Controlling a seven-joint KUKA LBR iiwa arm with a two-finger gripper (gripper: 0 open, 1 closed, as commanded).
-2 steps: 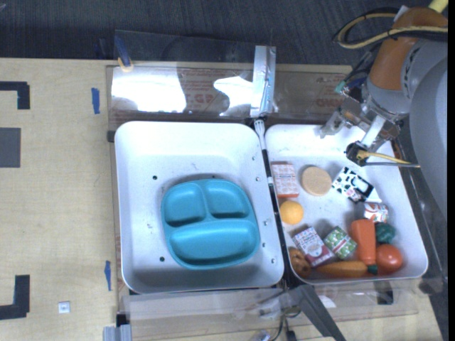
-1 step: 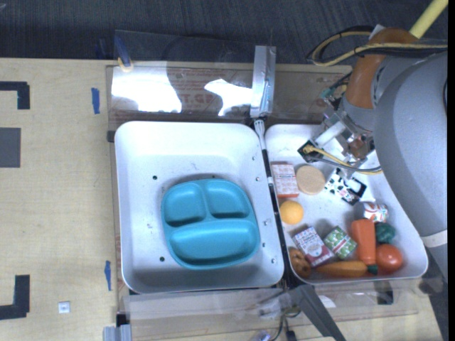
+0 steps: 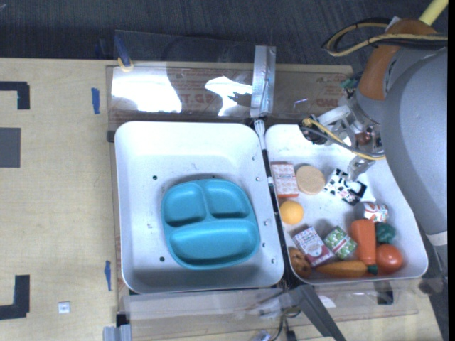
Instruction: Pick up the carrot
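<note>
Left to right: a glossy blue three-compartment plastic tray (image 3: 210,222) sits in the left white bin (image 3: 135,190). In the right white bin's (image 3: 409,212) near corner lies your target, the stubby orange toy carrot (image 3: 364,240), touching a red tomato (image 3: 389,258). It looks light, rigid and slick; grip it across its middle. Whether the arm's gripper (image 3: 360,163) is spread or closed, you cannot tell.

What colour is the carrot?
Orange, with a green top; the carrot shows in the camera view.
</note>
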